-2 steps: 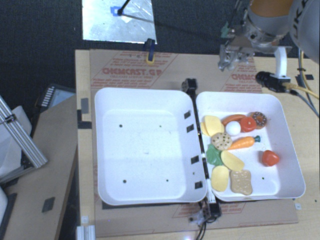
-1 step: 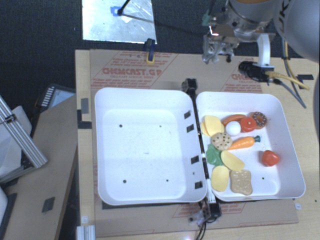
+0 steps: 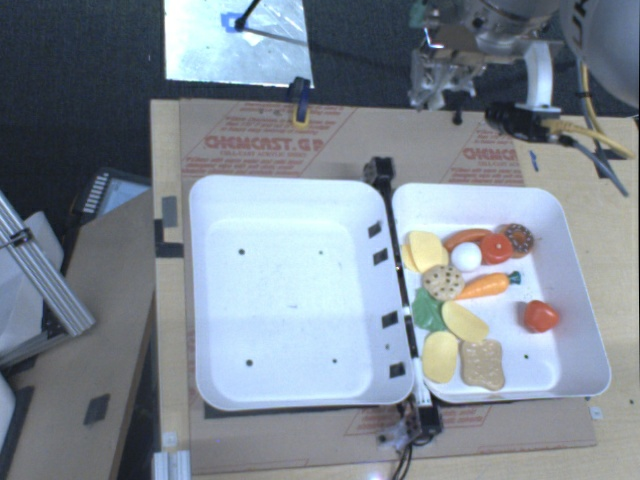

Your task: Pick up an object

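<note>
Overhead, past the bins' far edge: gripper (image 3: 437, 96), finger state could not be told. Right bin (image 3: 575, 268): carrot (image 3: 484, 286), white egg (image 3: 466, 258), cookie (image 3: 442, 282), toast slice (image 3: 483, 364), red tomato (image 3: 541, 315), donut (image 3: 518, 238), all clustered. Left bin (image 3: 290, 288) alongside, touching.

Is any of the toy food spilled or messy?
Nothing is spilled. All the toy food sits inside the right bin, bunched toward its left side. One red tomato lies apart from the rest. The gripper hangs above the bench, beyond the bins.
</note>
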You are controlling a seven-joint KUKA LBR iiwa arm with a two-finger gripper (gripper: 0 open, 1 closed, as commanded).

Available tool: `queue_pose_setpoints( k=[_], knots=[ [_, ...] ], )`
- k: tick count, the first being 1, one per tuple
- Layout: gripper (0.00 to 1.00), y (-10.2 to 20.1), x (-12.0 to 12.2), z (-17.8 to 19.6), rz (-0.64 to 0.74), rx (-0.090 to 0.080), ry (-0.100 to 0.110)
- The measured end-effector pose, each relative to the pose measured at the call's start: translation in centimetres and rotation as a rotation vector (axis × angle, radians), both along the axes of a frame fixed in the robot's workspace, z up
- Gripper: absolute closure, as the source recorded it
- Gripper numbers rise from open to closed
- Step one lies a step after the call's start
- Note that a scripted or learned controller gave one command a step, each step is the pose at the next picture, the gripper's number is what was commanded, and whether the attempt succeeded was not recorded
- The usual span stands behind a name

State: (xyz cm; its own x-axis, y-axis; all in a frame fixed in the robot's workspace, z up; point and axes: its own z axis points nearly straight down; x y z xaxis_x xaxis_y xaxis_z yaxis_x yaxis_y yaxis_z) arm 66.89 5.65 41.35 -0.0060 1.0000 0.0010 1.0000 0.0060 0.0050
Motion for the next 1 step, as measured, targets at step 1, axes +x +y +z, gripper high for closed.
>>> queue_pose_setpoints(
  k=[1],
  knots=[
    [1.0,-0.05,-0.01,2.08,0.0,-0.001,0.001]
  ],
)
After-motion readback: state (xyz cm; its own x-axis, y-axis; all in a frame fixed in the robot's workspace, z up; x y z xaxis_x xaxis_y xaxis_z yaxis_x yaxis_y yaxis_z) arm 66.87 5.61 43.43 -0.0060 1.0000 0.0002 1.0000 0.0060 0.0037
